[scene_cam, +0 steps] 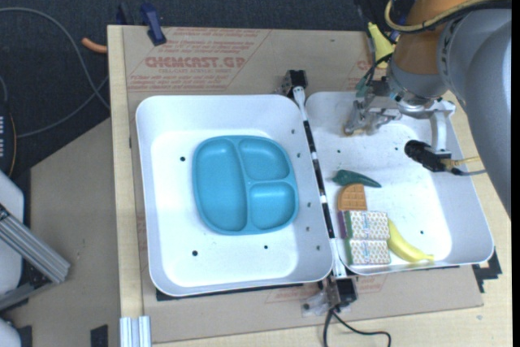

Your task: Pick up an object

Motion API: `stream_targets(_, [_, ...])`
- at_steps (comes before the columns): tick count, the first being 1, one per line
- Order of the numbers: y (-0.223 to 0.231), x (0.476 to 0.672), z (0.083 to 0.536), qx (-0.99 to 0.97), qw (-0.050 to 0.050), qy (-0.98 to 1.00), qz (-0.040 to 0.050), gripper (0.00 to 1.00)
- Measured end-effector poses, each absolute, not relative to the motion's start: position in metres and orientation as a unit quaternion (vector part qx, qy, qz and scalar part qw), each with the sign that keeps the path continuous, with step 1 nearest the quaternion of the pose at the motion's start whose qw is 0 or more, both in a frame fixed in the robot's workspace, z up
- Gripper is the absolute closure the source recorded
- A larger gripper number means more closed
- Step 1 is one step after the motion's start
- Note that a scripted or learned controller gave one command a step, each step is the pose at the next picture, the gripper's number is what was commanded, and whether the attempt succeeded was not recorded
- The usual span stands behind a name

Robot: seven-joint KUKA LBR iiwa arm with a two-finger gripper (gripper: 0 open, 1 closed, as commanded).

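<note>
Currently, your gripper (363, 119) sits at the right bin's (463, 211) far end; finger opening cannot be determined. The banana (408, 245), cracker (353, 197) and packets (367, 238) lie well apart, near the front. Descending now risks closing on nothing.

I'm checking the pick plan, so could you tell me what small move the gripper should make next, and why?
Probably shift toward the near end of the right bin: the gripper sits at its far end over bare floor, while the green piece, waffle and banana lie nearer.
</note>
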State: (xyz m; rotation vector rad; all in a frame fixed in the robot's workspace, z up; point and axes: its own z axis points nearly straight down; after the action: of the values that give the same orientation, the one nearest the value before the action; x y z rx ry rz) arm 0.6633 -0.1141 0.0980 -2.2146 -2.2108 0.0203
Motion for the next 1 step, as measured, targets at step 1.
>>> stream_targets(1, [-0.0577, 0.6171, 0.1858, -0.707, 0.000, -0.708, -0.0006, 1.00])
